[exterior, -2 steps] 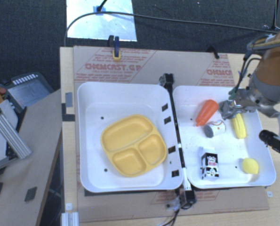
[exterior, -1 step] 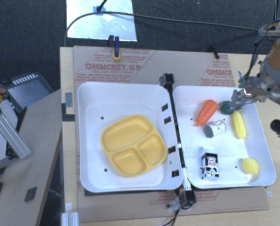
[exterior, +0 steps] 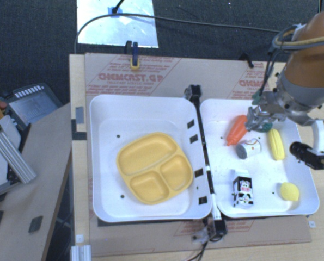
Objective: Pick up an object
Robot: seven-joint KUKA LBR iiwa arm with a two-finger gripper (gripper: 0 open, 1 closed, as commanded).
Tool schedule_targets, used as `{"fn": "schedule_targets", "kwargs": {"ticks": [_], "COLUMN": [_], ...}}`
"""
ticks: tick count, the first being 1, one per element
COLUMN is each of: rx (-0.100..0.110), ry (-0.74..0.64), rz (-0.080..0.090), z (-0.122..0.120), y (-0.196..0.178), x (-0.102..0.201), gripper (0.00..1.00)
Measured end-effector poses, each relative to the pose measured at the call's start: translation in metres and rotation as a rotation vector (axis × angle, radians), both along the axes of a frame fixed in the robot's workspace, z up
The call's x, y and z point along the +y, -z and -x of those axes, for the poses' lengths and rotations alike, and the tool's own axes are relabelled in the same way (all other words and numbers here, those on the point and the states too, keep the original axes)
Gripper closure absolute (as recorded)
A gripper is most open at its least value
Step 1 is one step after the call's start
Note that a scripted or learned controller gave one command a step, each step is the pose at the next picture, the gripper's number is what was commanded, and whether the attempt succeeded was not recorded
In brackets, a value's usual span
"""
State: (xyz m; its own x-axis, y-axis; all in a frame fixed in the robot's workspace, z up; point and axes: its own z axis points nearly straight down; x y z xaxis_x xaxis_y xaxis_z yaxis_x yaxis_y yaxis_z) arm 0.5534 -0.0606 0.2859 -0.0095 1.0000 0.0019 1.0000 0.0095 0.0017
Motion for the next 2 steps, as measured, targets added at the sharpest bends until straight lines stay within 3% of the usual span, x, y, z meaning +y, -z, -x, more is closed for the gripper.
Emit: {"fn": "schedule_targets", "kwargs": {"ticks": [2], "rx": [0.003], "ry": [0.0], "rz": [-0.001], "z": [0.019], "y": [0.045], "x": [0.11], "gripper": [1.0]}}
